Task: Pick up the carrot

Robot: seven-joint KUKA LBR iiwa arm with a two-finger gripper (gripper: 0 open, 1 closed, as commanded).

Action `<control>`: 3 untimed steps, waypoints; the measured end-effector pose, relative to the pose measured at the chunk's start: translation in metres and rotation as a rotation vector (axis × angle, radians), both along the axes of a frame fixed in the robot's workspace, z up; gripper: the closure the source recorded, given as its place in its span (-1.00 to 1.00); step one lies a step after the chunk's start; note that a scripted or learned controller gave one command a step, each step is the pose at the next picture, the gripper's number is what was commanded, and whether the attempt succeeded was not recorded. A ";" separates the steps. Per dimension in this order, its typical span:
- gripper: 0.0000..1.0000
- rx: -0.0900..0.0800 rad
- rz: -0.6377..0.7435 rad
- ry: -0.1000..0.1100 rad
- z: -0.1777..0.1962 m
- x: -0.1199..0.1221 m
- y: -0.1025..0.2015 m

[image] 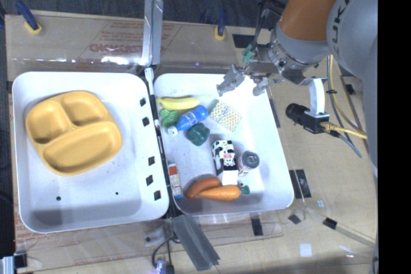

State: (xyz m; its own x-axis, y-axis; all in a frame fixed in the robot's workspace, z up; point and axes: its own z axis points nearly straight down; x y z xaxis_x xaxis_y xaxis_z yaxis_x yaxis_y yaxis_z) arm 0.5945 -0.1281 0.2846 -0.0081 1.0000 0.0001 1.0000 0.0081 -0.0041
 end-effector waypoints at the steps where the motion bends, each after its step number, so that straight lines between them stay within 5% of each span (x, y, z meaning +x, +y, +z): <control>1: -1.00 0.000 -0.024 0.000 -0.073 -0.064 -0.063; 2: -1.00 0.000 0.150 -0.004 -0.175 -0.110 -0.034; 3: -1.00 -0.001 0.481 -0.008 -0.191 -0.116 0.016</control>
